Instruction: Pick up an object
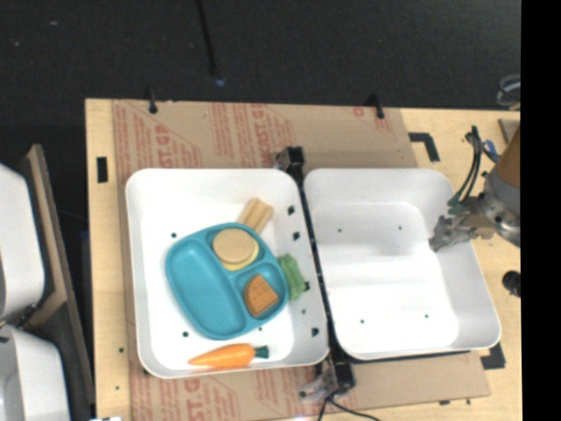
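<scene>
While over right bin point(394, 340) rim, end effector point(441, 238) holds nothing.

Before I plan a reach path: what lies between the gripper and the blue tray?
In the camera view, bare right bin floor, then the bins' meeting rims and a green piece separate the gripper from the blue tray.
</scene>
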You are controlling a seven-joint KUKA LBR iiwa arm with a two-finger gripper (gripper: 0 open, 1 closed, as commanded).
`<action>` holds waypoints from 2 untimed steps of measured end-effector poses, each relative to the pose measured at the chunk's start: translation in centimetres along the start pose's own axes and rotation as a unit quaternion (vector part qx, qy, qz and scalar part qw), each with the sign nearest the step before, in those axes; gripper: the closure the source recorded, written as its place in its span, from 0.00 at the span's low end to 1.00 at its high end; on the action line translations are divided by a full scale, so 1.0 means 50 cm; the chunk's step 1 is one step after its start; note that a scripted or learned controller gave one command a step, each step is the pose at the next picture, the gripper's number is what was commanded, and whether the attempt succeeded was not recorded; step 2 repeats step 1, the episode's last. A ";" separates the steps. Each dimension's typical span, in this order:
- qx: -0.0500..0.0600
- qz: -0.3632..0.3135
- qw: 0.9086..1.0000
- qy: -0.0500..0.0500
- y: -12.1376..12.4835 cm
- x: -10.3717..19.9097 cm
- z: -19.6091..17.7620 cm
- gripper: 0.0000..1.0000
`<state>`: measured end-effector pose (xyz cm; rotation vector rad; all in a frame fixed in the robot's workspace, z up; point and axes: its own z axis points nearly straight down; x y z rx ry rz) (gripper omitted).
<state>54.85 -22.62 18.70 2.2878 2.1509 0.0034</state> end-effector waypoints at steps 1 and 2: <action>0.000 0.000 1.000 0.000 0.000 0.000 0.001 0.00; 0.000 0.000 1.000 0.000 0.000 0.000 0.001 0.00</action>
